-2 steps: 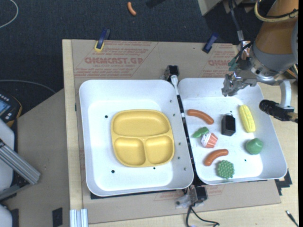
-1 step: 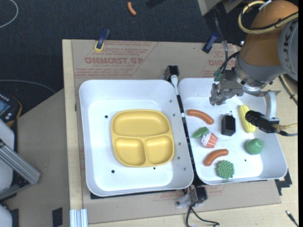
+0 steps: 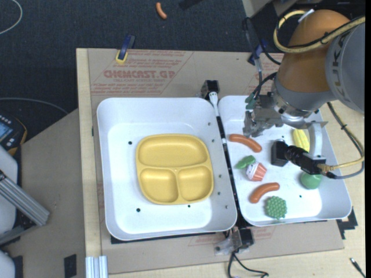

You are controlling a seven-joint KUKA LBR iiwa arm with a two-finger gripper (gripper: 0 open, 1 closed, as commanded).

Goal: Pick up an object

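The right bin [image 3: 331, 204] holds several toy foods. An orange-red sausage [image 3: 244, 143] lies near its upper left, and a second sausage [image 3: 264, 191] lies lower down. Between them is a red-and-white strawberry-like piece with a green leaf [image 3: 252, 168]. A green broccoli [image 3: 275, 207] sits near the front rim. A yellow corn cob [image 3: 301, 139] and a green round piece [image 3: 311, 180] are on the right. My gripper [image 3: 254, 127] hangs over the bin's upper left, just above the first sausage, with nothing seen in its grasp.
The left bin [image 3: 110, 120] holds a yellow divided plate [image 3: 174, 168]. A black block with a cable [image 3: 280, 153] hangs over the right bin's middle. A blue-and-yellow clamp [image 3: 123, 50] sits on the cardboard's back edge. A small orange piece [image 3: 161, 10] lies on the dark floor.
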